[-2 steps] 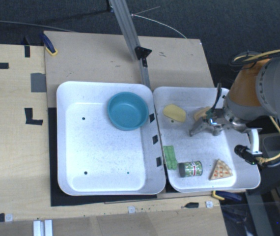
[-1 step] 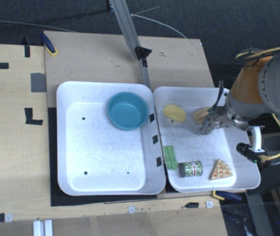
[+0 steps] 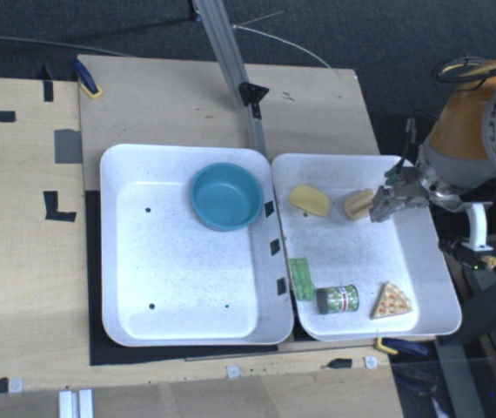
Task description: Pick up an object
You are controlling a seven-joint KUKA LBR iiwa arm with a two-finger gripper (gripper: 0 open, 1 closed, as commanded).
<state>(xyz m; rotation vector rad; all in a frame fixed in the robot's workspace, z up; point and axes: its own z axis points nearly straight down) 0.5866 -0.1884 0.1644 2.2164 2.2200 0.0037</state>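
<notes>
**Pincer at the roll in the right bin**

Where two white bins sit side by side on the worktop (image 3: 22, 233), the left bin (image 3: 126, 268) holds a blue bowl (image 3: 226, 197) in its far right corner, upright and open to the camera. The right bin (image 3: 431, 303) holds five things: a yellow lump (image 3: 310, 201) near its far left, a tan roll (image 3: 358, 204) just right of that lump, a green packet (image 3: 301, 278) along the left wall, a small can (image 3: 338, 300) lying on its side just beside the packet, and a pizza slice (image 3: 392, 301) near the front right corner.

The arm (image 3: 465, 142) reaches in from the right, over the far right part of the right bin. Its pincer (image 3: 380, 205) hangs low at the right end of the roll, touching it or very nearly so. The dark fingers are blurred together against the roll, so I cannot tell whether they are spread or pressed together, nor whether the roll sits between them. The lump lies near the pincer, on the roll's other side; the can, packet and slice lie well apart from it, toward the front.
</notes>
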